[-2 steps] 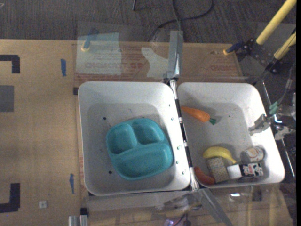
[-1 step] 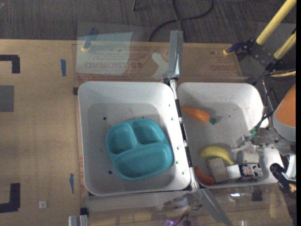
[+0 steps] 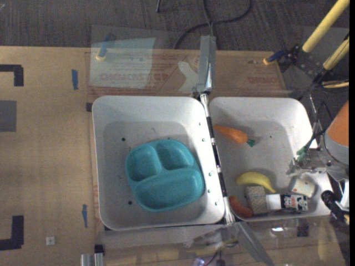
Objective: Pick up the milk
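Observation:
The milk [image 3: 289, 202] is a small white carton with a black-and-white print, lying on its side at the front right of the right bin [image 3: 260, 108]. My gripper [image 3: 304, 173] hangs over the right side of that bin, just behind and above the milk. The grey arm with its orange band [image 3: 339, 127] comes in from the right edge. Nothing is visibly held.
A carrot [image 3: 233, 134], a banana [image 3: 255, 180], a tan block [image 3: 256, 198] and a red sausage-like piece [image 3: 240, 206] share the right bin. The left bin [image 3: 111, 121] holds a teal divided plate [image 3: 163, 174]. A metal divider [image 3: 213, 159] separates the bins.

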Available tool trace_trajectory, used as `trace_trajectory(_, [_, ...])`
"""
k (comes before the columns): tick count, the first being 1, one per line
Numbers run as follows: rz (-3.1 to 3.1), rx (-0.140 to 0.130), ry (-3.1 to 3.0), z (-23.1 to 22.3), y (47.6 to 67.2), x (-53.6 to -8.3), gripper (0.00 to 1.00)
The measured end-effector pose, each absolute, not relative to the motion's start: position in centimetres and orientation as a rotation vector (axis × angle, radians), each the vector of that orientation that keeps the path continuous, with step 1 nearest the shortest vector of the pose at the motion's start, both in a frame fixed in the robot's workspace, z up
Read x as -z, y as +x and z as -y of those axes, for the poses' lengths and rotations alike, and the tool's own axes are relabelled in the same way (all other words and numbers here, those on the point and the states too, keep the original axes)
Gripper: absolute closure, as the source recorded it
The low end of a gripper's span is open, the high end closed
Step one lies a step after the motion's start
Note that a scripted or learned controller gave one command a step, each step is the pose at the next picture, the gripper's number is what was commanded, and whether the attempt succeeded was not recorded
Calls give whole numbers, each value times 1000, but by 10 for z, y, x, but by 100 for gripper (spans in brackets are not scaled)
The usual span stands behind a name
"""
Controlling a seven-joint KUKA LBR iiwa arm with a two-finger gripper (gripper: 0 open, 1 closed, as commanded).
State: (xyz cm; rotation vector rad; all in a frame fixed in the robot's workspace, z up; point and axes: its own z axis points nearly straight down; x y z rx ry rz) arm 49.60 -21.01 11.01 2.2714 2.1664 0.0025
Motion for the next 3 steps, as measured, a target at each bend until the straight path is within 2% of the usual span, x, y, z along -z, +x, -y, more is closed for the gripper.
trace_trajectory(1, [-1656, 1, 2669, 215, 496, -198, 100])
trace_trajectory(2, [-1598, 2, 2705, 157, 547, -242, 100])
trace_trajectory(3, [-1598, 2, 2705, 157, 547, -242, 0])
